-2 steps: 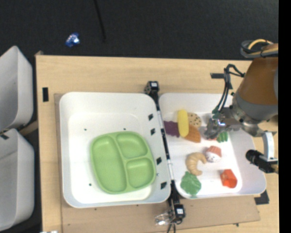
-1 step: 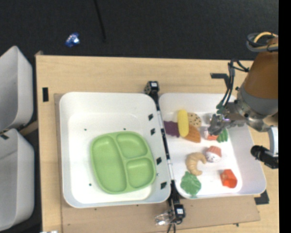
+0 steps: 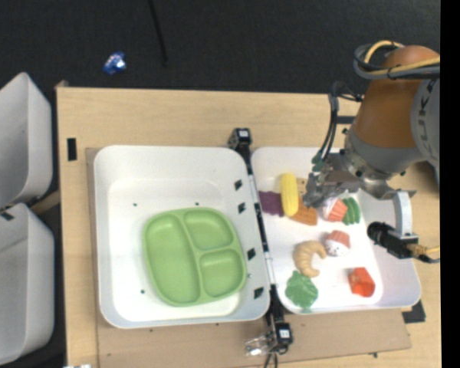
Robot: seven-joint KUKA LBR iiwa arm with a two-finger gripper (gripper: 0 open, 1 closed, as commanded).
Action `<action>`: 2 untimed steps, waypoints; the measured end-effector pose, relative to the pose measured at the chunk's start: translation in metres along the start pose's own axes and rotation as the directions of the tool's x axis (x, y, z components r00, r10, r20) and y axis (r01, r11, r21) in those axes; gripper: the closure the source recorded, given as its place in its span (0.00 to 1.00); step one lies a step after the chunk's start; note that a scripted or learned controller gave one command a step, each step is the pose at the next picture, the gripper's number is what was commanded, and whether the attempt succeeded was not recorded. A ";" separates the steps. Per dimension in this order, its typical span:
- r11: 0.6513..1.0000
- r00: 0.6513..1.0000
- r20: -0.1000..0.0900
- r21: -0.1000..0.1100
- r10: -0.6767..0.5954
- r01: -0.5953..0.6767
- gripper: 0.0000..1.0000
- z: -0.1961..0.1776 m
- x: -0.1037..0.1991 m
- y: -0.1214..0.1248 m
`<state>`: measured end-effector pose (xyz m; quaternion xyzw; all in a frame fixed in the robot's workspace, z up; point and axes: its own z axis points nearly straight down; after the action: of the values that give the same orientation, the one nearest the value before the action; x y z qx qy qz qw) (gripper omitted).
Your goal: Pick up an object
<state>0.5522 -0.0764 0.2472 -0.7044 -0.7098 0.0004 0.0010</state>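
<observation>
- The tool (image 3: 322, 192) hangs low in the right white bin (image 3: 391, 278); its grip, I cannot tell.
- Just beside it: yellow plastic corn cob (image 3: 289, 193), orange wedge (image 3: 306, 216).
- Green divided tray (image 3: 193, 256) sits in the left bin (image 3: 119, 182).

Dark floor (image 3: 238, 29), near black and finely speckled, runs behind the far edge of the tabletop (image 3: 176, 117) and down its left side. A thin dark cable (image 3: 155, 21) crosses the floor diagonally beyond the far edge. A small blue scrap (image 3: 115, 63) lies on the floor just off the far left corner. Two white padded shapes sit off the left edge, one (image 3: 15, 140) by the far corner, one (image 3: 15, 282) toward the near corner, a dark seam between them. Tabletop is pale wood, matte. Light is even and flat; shadows faint.
</observation>
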 end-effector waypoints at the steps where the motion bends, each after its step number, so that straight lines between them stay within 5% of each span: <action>1: 1.000 1.000 0.000 0.001 0.000 0.000 1.00 0.003 0.054 -0.006; 2: 1.000 1.000 0.002 0.003 0.004 -0.004 1.00 0.019 0.074 0.006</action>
<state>0.5577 -0.0026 0.2283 -0.7057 -0.7085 0.0022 0.0016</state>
